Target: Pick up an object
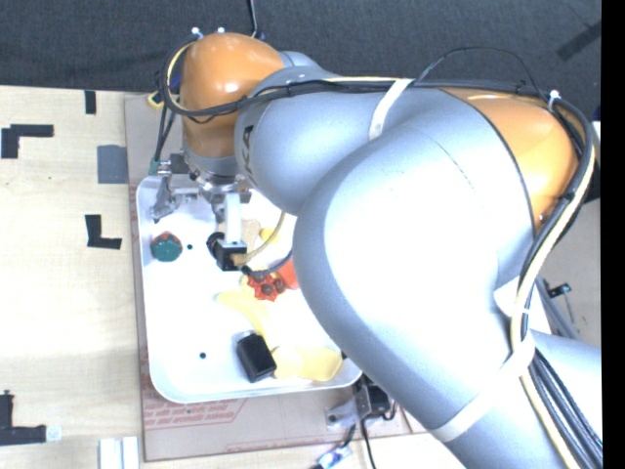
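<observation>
My gripper (168,195) hangs over the far left corner of a white bin (156,360), under the orange wrist band. Just below it lies a small teal round thing with a red top (166,248), close to the gripper but apart from it. An orange-red toy (269,282) lies in the middle of the bin. A black block (256,356) rests near the front edge, against a pale yellow soft thing (298,360). A tan piece (253,232) peeks out beside the arm.
The big grey arm covers the right part of the bin and everything to its right. Bare wooden bench with black marks (98,231) lies to the left of the bin. The bin's left wall stands close to the gripper.
</observation>
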You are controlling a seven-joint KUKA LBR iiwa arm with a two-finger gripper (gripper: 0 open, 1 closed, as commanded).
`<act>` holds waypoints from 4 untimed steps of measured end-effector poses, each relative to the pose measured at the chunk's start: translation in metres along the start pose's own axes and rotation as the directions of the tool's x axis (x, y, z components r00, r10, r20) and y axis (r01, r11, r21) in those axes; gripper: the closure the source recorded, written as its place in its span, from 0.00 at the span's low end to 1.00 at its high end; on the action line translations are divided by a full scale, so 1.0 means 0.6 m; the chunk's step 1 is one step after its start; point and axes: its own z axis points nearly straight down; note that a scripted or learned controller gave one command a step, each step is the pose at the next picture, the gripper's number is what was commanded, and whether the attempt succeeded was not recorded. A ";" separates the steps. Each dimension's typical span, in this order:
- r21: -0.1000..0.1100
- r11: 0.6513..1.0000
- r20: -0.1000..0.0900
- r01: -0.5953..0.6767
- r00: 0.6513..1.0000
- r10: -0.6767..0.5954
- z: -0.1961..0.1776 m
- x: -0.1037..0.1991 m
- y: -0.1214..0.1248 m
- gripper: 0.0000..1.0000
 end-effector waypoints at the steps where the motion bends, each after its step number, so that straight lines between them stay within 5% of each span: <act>1: -0.011 1.000 -0.005 0.000 1.000 -0.001 -0.209 0.001 0.003 0.00; 2: 0.005 1.000 0.002 -0.001 1.000 0.001 -0.130 -0.002 -0.031 0.00; 3: 0.001 1.000 0.001 -0.001 1.000 0.001 -0.124 -0.002 -0.038 0.00; 4: 0.000 1.000 -0.001 0.001 1.000 -0.001 -0.120 0.001 -0.006 0.00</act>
